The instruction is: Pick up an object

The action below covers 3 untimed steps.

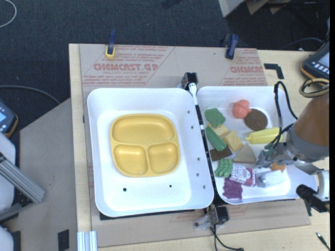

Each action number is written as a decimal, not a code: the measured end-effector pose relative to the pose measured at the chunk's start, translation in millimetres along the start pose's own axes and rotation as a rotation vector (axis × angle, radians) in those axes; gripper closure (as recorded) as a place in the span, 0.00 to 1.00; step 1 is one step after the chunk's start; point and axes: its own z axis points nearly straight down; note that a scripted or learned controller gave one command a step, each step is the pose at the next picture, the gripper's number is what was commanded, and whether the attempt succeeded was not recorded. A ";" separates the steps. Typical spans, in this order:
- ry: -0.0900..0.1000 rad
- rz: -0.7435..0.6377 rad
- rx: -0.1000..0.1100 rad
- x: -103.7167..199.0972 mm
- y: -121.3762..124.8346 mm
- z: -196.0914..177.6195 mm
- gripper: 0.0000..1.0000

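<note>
The right bin (pixel 233 94) holds a heap of toy foods: an orange-red fruit (pixel 241 109), a brown round cookie (pixel 256 120), a yellow banana-like piece (pixel 263 135), green pieces (pixel 213 117), tan blocks (pixel 233 140), a green ridged piece (pixel 224 167) and a purple packet (pixel 236 181). My gripper (pixel 271 163) is low in the right bin's near right part, just past the banana and over a small orange thing (pixel 278 167) and a white item (pixel 274 179). The arm hides the fingertips.
The left bin (pixel 99 140) carries a yellow three-compartment plate (pixel 145 144). A black divider with clamps (pixel 198 120) runs between the bins. Cardboard (pixel 131 61) lies under both, with clips at its far edge. A cable (pixel 279 101) loops over the right bin's far corner.
</note>
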 end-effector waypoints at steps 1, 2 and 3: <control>-0.002 -0.003 0.007 5.6 -1.9 -60.7 1.00; -0.002 -0.004 0.005 11.2 6.6 -120.5 1.00; -0.001 -0.003 0.010 11.1 7.5 -125.0 1.00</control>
